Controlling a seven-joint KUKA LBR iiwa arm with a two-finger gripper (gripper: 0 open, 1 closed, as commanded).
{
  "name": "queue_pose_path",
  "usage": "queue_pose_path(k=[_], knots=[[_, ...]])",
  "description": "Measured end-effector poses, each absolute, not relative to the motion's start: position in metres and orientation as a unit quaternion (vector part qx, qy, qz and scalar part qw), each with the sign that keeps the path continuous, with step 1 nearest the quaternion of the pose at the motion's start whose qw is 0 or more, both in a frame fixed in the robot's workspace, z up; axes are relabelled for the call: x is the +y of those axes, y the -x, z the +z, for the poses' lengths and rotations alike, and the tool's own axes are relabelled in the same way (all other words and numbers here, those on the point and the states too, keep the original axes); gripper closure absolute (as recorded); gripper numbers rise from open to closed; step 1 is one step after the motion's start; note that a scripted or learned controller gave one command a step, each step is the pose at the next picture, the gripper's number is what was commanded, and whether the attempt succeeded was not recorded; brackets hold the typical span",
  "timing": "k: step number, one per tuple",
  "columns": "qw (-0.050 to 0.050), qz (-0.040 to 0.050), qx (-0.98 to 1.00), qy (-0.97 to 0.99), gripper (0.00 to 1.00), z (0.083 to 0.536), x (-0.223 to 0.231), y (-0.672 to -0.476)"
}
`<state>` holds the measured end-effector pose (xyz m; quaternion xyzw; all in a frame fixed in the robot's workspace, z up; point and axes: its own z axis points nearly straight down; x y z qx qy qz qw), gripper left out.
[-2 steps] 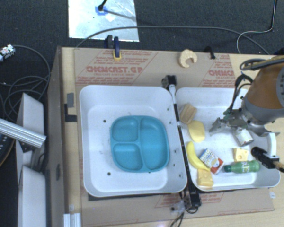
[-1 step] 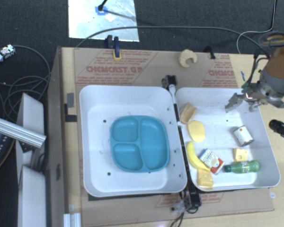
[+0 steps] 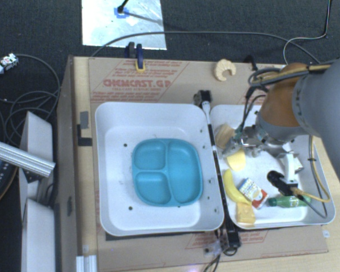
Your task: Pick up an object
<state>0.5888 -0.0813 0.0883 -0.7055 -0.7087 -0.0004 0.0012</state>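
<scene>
Dark carpet is surrounding the counter (image 3: 175, 75); at three o'clock the claw (image 3: 242, 142) is hanging low in the right bin (image 3: 320, 177), probably reaching for the pale yellow piece (image 3: 236, 161) just below, though its grip is unclear. At centre, a blue tray (image 3: 166, 171) is sitting in the left bin (image 3: 110, 152).

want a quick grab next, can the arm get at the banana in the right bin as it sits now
Probably yes. The banana lies uncovered in the right bin, near its left wall, with the arm already over that bin. A small packet sits close beside the banana, which could crowd the approach.
</scene>
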Motion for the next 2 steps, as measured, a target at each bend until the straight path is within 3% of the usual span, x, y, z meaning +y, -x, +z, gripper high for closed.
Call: queue_pose_path(k=[1,2], knots=[[-0.001,-0.0008,-0.709,0.705,1.00,0.100,-0.083,-0.590],[-0.001,-0.0016,-0.709,0.705,1.00,0.185,-0.004,-0.556]])
